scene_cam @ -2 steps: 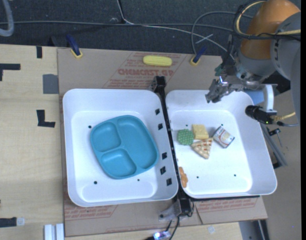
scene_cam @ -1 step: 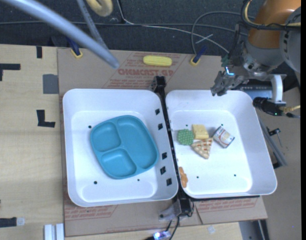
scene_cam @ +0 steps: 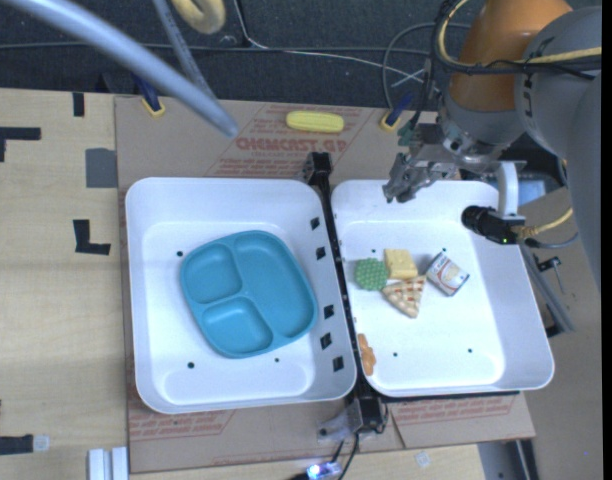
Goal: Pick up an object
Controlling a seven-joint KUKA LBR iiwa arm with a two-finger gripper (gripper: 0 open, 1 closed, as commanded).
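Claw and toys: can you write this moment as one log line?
claw: above right bin's back edge, holding nothing | green toy, yellow block, waffle, small can: in right bin | blue tray: left bin

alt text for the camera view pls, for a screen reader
The grey arm's gripper hovers over the back edge of the right bin, above a cluster of small items: a green piece, a yellow block, a waffle-like wedge and a small can. The left bin holds a blue divided plate.
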